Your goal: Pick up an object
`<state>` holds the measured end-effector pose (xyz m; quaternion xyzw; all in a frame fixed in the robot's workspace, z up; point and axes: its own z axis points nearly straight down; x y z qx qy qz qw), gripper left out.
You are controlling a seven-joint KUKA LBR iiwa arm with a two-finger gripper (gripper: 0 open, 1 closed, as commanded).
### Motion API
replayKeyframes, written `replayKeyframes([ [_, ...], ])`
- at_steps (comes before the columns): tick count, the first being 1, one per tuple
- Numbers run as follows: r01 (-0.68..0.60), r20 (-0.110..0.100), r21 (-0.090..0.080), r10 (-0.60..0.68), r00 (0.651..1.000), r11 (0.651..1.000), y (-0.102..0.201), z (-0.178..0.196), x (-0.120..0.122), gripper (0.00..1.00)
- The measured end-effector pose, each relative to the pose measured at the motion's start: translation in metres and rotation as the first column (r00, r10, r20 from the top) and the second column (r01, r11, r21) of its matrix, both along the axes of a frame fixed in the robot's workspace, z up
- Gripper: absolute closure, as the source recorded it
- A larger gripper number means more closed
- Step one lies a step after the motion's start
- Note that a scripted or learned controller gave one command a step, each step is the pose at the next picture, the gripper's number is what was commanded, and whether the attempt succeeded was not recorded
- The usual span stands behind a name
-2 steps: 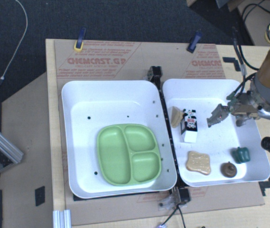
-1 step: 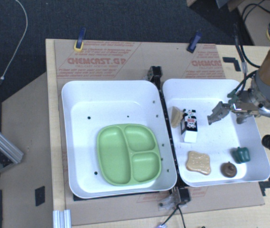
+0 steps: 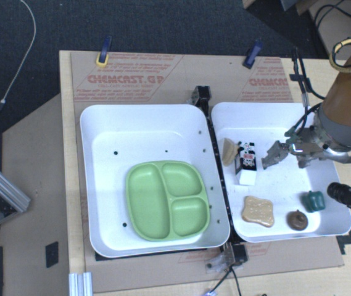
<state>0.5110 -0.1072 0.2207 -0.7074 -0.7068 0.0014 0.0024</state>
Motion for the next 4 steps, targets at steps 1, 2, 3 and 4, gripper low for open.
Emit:
replayKeyframes([
  [1, 0.001, -0.002, 0.0, -0.001, 1.0, 1.0, -0.01, -0.053, -0.002, 0.0],
  [2, 0.0, -0.003, 0.001, 0.0, 1.0, 1.0, -0.007, -0.117, -0.006, 0.0],
  [3, 0.0, 0.006, -0.002, 0.0, 1.0, 1.0, -0.007, -0.102, -0.004, 1.0],
  [4, -0.001, 0.012, -0.004, 0.001, 1.0, 1.0, -0.011, -0.039, -0.002, 1.0],
])
